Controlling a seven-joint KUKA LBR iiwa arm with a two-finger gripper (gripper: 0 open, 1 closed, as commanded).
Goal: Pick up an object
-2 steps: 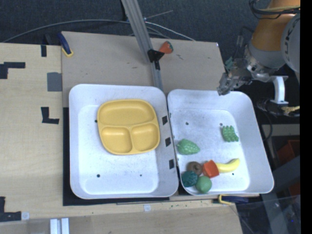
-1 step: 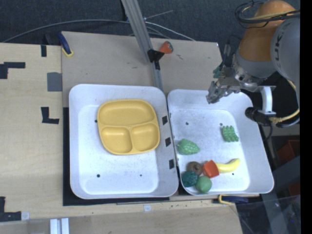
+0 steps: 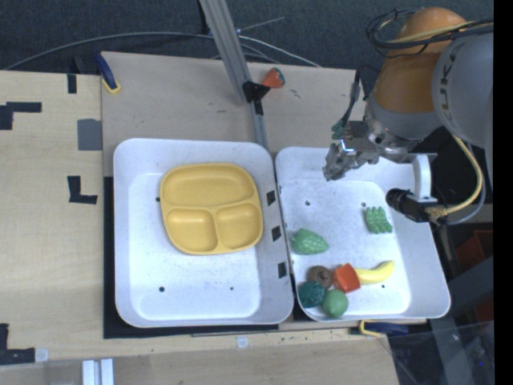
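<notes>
The arm [image 3: 449,62] runs off the right edge, and the claw's [image 3: 341,165] grip is too small to read.

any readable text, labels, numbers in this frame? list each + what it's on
"KU": dark letters, cut off by the frame edge, on the grey arm at top right.
No print shows on the yellow tray, the toys, the right bin or the bench.

gripper [image 3: 337,167] over right bin [image 3: 425,291] far edge, yellow divided tray [image 3: 212,208] in left bin [image 3: 128,239], green toys, orange block [image 3: 347,278], banana [image 3: 375,273] near front corner
</notes>
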